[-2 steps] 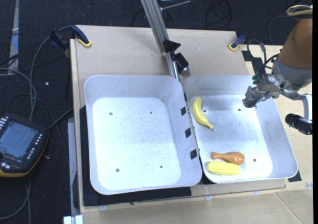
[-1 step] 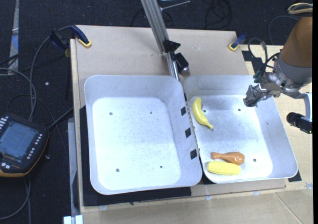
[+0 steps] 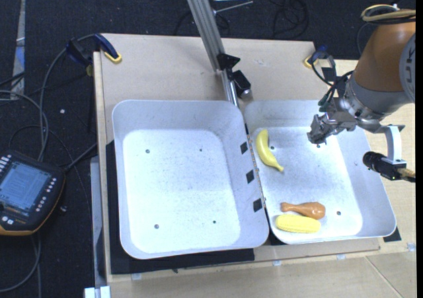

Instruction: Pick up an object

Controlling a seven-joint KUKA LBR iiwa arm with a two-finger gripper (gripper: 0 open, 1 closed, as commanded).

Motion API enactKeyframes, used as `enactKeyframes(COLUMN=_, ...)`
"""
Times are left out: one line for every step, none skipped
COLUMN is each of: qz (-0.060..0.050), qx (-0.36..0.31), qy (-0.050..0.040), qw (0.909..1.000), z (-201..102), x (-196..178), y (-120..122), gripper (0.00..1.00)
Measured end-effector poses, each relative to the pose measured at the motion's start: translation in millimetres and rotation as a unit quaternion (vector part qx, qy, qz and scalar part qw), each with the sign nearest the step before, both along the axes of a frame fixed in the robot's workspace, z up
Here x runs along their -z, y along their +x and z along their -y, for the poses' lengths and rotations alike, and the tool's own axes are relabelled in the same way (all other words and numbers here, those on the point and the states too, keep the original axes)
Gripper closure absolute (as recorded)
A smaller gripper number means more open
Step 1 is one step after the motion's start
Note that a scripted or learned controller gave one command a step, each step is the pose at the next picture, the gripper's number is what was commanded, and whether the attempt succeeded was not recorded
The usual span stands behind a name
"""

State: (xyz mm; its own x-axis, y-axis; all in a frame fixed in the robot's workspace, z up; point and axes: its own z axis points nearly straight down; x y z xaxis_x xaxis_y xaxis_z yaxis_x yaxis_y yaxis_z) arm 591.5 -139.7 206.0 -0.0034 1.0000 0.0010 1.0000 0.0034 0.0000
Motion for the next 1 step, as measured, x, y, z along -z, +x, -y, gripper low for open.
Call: enactKeyframes(qz=0.0, qx=-0.001, qy=0.0003, qw=1.0, z=-56.7, x=3.6, y=-5.8, gripper=1.0)
